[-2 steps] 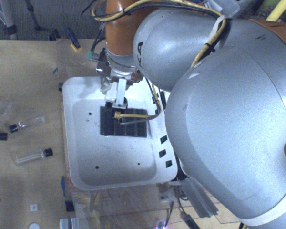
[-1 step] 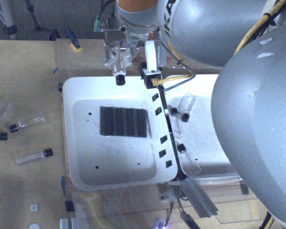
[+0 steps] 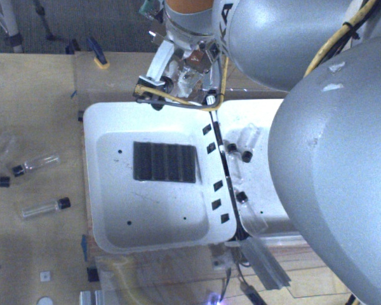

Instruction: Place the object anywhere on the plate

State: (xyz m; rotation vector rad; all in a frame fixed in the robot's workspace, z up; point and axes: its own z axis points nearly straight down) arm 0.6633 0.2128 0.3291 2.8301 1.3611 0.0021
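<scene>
A dark ribbed rectangular plate (image 3: 165,162) lies flat in the left white bin (image 3: 108,221). My gripper (image 3: 180,84) hangs over the far rim of that bin, just beyond the plate's far edge and above it. Something pale and glassy shows among the gripper's parts, but I cannot make out what it is. Clear vials with black caps (image 3: 243,143) lie in the right bin (image 3: 261,116) near the divider. Another black cap (image 3: 240,197) sits further forward there. The big grey arm hides most of the right bin.
Several clear vials with black caps lie on the bench left of the bins, such as one (image 3: 39,163) and another (image 3: 44,207). A blue clamp (image 3: 99,53) sits at the back. Black clips (image 3: 216,186) line the divider between the bins.
</scene>
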